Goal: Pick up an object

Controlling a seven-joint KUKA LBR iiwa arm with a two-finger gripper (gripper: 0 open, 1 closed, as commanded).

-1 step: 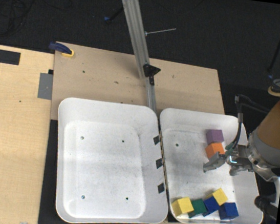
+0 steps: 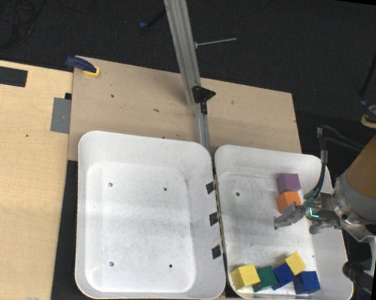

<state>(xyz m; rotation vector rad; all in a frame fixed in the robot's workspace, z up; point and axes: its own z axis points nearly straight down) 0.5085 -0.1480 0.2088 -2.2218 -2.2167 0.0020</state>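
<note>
- Desk (image 2: 146,102): pale wood surface carrying two shallow white bins side by side, with a slanted aluminium rail (image 2: 185,48) rising from behind their join.
- Left bin (image 2: 97,150): white, shallow, a few dark specks on its floor.
- Right bin (image 2: 256,159): holds every candidate for the pick.
- Purple block (image 2: 288,181): upper right part of the right bin, touching the orange block just below it.
- Orange block (image 2: 289,199): directly beneath the purple one, just beside the gripper's near finger.
- Yellow block (image 2: 247,275), green block (image 2: 267,277), blue block (image 2: 283,274), second yellow block (image 2: 295,262), second blue block (image 2: 307,282): a cluster along the bin's front edge, packed close and partly touching (well apart from the gripper).
- Arm (image 2: 372,172): grey with an orange band, reaching in from the right over the right bin's rim.
- Gripper (image 2: 301,218): low over the right bin; jaws spread apart, nothing between them.
- Step in hand, as judged: approach, no grasp yet made; the orange block looks the likeliest target.
- Next move, as judged: shift the spread jaws up and over the orange block so they straddle it, descend, then close (its contact with the purple block may crowd one finger).
</note>
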